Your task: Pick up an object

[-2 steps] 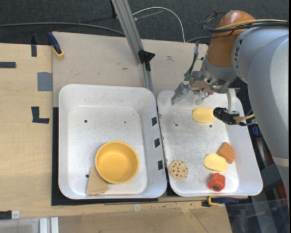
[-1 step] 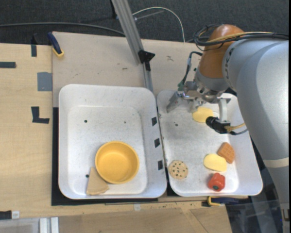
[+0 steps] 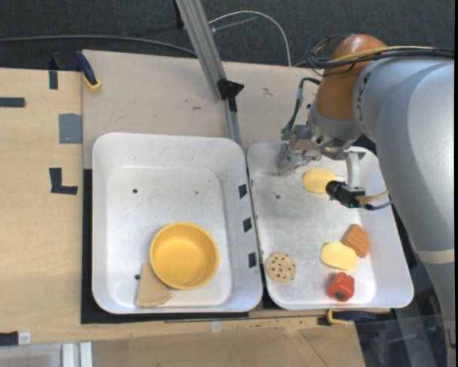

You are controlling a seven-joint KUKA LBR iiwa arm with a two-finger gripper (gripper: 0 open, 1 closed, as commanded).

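Gripper low at right bin back corner, finger state unclear. Yellow piece just beside it.

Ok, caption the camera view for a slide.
KUKA arm's gripper at the right bin's far-left corner, among toy foods; yellow bowl in the left bin.

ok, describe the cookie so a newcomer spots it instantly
Look at the right bin, the one the arm reaches over. The cookie lies near its front-left corner, apart from the other items. It is the only flat round tan disc with dark specks; its neighbours are plain yellow, orange or red.
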